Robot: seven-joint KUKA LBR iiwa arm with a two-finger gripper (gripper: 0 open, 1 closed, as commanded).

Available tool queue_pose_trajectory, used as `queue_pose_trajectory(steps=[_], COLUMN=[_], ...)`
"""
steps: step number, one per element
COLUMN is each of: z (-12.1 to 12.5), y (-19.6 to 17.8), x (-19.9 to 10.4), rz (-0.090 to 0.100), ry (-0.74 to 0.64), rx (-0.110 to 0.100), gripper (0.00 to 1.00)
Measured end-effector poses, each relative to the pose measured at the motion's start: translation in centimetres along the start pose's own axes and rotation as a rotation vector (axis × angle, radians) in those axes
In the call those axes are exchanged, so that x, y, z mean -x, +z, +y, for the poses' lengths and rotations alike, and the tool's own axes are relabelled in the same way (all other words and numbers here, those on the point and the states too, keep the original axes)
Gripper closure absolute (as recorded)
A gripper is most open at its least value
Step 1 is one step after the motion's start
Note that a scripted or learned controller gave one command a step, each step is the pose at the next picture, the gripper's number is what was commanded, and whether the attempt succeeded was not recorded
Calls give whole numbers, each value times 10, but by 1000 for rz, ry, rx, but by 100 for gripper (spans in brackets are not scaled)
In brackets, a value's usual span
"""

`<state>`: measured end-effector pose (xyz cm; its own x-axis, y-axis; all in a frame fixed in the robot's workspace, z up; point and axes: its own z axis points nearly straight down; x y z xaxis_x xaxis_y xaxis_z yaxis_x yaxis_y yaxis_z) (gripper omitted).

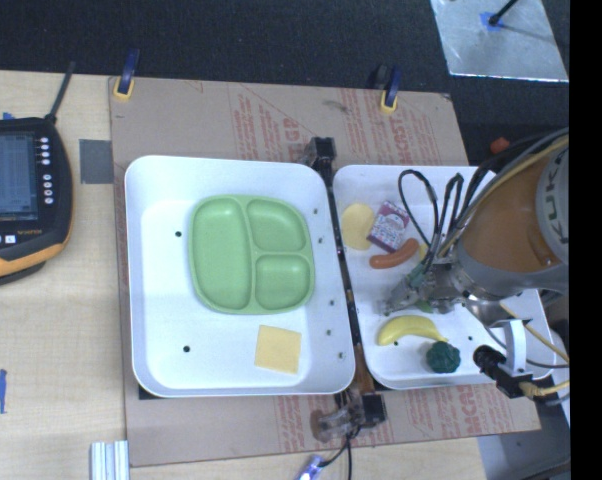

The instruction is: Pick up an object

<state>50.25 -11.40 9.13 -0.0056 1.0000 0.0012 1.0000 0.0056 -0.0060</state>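
Nearest us in the right bin (353, 268) we see a dark green broccoli piece (442, 357) with a banana (408, 329) just beside it. Above the banana the claw (418, 290) hangs low over the bin floor; we cannot tell its state or whether it grips anything. Farther back lie a sausage (396, 257), a purple packet (389, 225) and a yellow round piece (357, 225). In the left bin (141, 268) a cheese slice (279, 349) lies near us, a green divided plate (251, 253) beyond it.

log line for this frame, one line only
arm: over right bin | gripper: above banana, right of hot dog | grasp: none seen | left bin: green plate, cheese slice
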Motion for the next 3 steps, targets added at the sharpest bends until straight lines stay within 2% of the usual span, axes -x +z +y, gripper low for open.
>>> queue_pose_trajectory(steps=[1, 2, 3], z=[-27, -27, 57], y=[0, 0, -10], x=[-9, -20, 3], rz=[0, 0, -2], ry=[1, 0, 3], rx=[1, 0, 4], gripper=[0, 0, 0])
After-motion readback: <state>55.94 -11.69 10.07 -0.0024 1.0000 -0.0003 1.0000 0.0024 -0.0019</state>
